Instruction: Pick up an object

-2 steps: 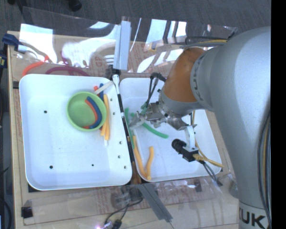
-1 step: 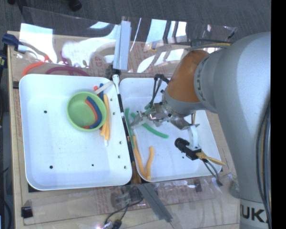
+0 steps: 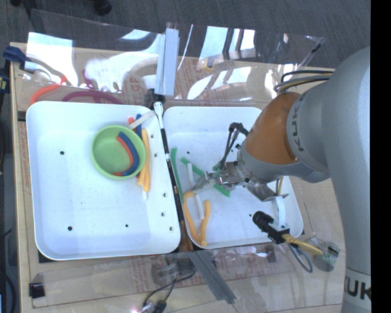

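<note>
Gripper (image 3: 214, 178) low in right bin (image 3: 247, 119) — grip unreadable — crowded by green strips (image 3: 174, 160) and orange sticks (image 3: 206, 214).

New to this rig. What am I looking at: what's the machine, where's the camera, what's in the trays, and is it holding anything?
There is one camera, fixed above the bench and looking down at a slant. The big grey shape with the orange band is a robot arm reaching in from the right of the picture. Its gripper sits low over the right bin.

The left bin holds a green bowl with red and blue curved pieces inside it, and orange sticks lie along the bowl's right side. The right bin holds a thin green strip, orange curved pieces and some small white and green bits.

The clutter around the gripper's tip hides whether it has hold of anything, so I cannot tell.
</note>
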Robot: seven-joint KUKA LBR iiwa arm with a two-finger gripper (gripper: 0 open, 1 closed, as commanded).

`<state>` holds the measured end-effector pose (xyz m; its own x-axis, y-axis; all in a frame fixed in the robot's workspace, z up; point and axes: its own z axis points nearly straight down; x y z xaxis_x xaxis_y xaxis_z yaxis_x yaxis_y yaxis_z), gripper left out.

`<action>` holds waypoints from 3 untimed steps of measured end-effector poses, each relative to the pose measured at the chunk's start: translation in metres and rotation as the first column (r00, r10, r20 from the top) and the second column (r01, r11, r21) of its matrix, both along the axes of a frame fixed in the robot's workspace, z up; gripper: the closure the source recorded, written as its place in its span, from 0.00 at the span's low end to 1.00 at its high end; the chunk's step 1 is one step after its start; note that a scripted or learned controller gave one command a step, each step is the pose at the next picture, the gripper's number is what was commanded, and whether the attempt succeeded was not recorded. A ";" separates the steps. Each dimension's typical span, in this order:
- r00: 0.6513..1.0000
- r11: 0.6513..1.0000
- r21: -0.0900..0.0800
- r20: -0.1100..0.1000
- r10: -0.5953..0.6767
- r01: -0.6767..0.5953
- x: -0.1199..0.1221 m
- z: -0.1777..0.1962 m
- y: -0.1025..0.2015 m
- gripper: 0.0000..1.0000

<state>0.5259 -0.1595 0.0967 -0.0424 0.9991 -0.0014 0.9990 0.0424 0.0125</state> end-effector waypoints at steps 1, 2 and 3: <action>0.999 1.000 0.001 -0.016 -0.027 0.027 0.057 -0.005 0.012 0.00; 1.000 1.000 0.005 -0.020 -0.024 0.024 0.058 0.006 0.013 1.00; 1.000 1.000 0.007 -0.020 -0.023 0.023 0.057 0.005 0.014 0.00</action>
